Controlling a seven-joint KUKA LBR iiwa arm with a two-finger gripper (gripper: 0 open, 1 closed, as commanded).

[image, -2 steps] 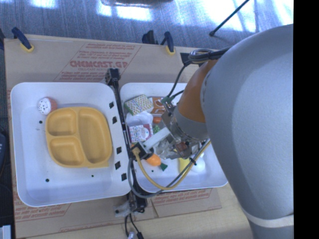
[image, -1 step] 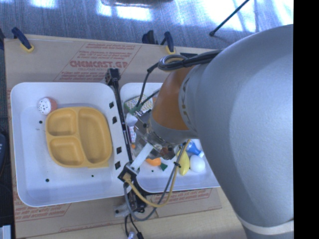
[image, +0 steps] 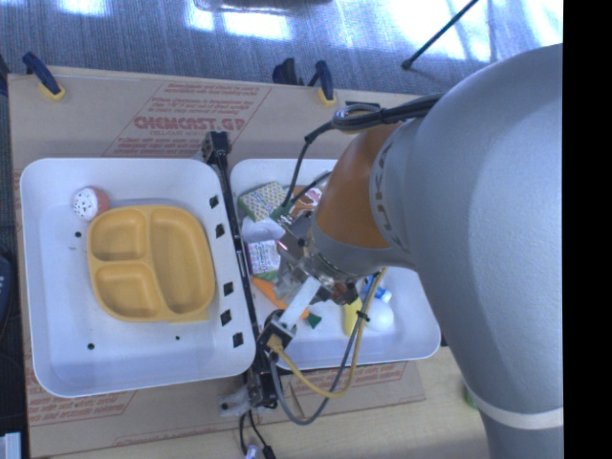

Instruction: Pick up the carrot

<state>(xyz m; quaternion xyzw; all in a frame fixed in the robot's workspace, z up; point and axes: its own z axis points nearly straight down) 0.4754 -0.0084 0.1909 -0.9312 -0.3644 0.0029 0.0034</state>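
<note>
The carrot, a small orange piece, lies near the left wall of the right bin. Only part of it shows beside the arm. My gripper is low in the right bin, just above and to the right of the carrot, among the packed items. The grey arm with its orange band covers most of the gripper from above. From here I cannot see whether anything is held.
The left bin holds a yellow divided plate and a speckled white ball. Around the gripper lie a green-white box, a pink-white packet, a yellow item and a white bottle. Cables hang over the front edge.
</note>
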